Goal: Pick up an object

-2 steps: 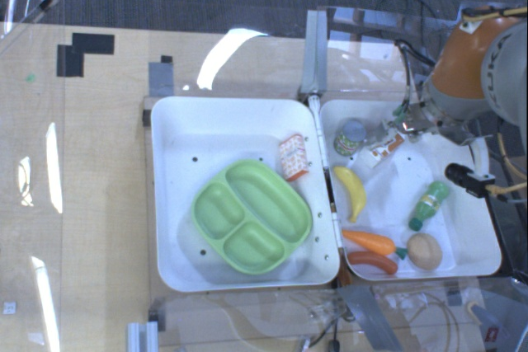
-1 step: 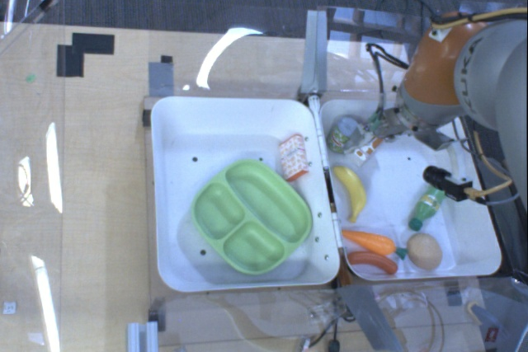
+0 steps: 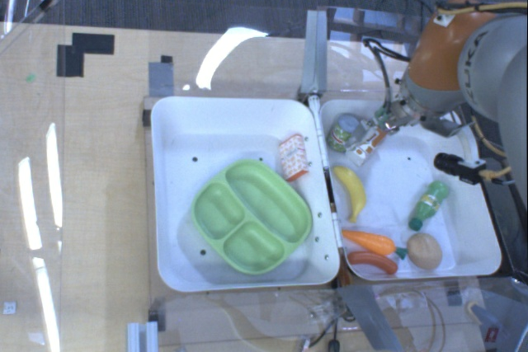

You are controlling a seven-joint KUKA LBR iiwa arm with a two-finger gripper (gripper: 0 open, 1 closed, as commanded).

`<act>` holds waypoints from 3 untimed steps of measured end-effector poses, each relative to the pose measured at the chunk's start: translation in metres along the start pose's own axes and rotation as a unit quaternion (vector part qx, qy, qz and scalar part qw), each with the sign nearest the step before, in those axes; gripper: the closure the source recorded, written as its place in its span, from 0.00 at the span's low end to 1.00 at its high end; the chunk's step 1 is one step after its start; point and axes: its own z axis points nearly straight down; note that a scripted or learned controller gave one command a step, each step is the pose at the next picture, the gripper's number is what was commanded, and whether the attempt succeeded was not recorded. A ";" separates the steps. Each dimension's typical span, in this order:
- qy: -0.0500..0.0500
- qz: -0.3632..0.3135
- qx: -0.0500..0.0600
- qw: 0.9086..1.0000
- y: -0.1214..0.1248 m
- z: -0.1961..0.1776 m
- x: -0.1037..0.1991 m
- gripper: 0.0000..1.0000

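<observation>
The right bin (image 3: pixel 462 169) holds a green can (image 3: pixel 342 133) at its back left. It also holds a yellow banana (image 3: pixel 352 190), an orange carrot (image 3: pixel 370 241), a red sausage (image 3: pixel 373 262), a tan round potato (image 3: pixel 424 251) and a green bottle (image 3: pixel 429 205). My gripper (image 3: pixel 370 140) hangs low at the back left of this bin. It sits just right of the can and above the banana's top end. The grey arm with its orange band (image 3: pixel 441 53) reaches in from the right.
The left bin (image 3: pixel 173 177) holds a light green divided plate (image 3: pixel 252 216) and a small red and white carton (image 3: pixel 292 157) leaning near its right wall. A metal post (image 3: pixel 313 53) stands behind the wall between the bins. Cables run behind the arm.
</observation>
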 end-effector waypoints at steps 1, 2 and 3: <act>-0.001 -0.045 0.012 0.999 0.004 0.014 -0.024 0.00; -0.003 -0.097 0.005 0.995 -0.030 0.022 0.010 0.00; -0.004 -0.109 0.004 0.994 -0.081 0.020 0.044 0.00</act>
